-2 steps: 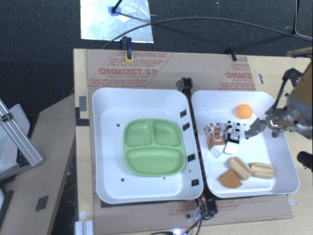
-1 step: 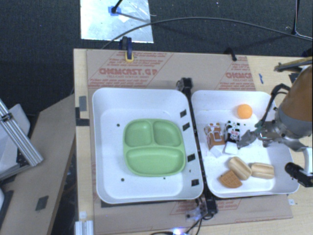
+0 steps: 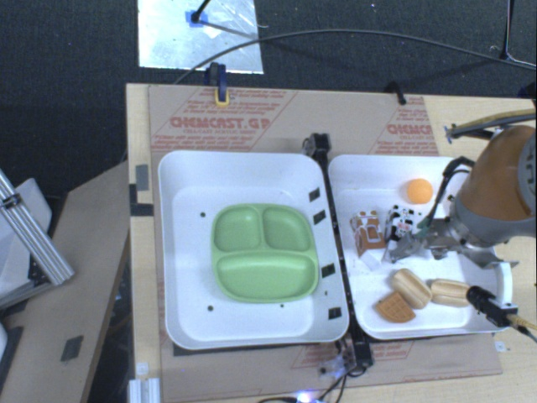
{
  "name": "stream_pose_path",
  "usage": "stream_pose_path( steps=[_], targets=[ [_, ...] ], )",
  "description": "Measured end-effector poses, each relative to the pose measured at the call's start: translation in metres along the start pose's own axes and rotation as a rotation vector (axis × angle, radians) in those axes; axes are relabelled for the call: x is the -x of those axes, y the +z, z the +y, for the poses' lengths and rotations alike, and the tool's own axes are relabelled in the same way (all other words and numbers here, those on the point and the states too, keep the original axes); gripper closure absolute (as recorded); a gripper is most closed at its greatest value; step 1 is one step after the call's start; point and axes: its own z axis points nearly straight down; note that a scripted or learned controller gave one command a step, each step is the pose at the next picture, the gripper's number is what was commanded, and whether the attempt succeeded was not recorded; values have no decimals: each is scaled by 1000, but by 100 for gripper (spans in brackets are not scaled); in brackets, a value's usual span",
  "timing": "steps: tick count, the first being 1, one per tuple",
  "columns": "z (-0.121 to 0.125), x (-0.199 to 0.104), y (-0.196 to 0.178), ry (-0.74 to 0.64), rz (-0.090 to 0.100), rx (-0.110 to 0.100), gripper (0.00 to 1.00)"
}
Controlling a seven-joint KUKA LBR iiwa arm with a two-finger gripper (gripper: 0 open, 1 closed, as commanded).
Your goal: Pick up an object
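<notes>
Arm enters from the right, wrist angled low over the right bin (image 3: 352,225). End effector (image 3: 401,246) sits just beside a black-and-white toy (image 3: 403,221); its opening cannot be determined. Same bin: orange ball (image 3: 418,191), bread rolls (image 3: 411,286). Left bin (image 3: 180,225) contains a green divided plate (image 3: 265,253).

From my remote view, the candidates for picking all lie in the right white bin (image 3: 357,193). A small orange ball (image 3: 419,191) rests near the far wall. In front of it and to the left sits a small black-and-white figure (image 3: 402,222), too blurred for me to identify; it may be a toy animal. Just left of that stands a brown-and-white blocky piece (image 3: 367,232), roughly house-shaped. Nearer the front wall lie two tan bread-roll shapes, one (image 3: 412,287) angled, the other (image 3: 450,292) lying crosswise beside it. A flat brown cookie-like piece (image 3: 394,309) lies just in front of the first roll.
</notes>
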Motion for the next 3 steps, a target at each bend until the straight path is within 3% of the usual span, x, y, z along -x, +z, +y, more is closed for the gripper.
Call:
stream_pose_path(
  steps=[1, 3],
  targets=[
    [2, 1, -14, 1, -3, 7, 100],
    [9, -7, -126, -4, -4, 11, 100]
  ],
)
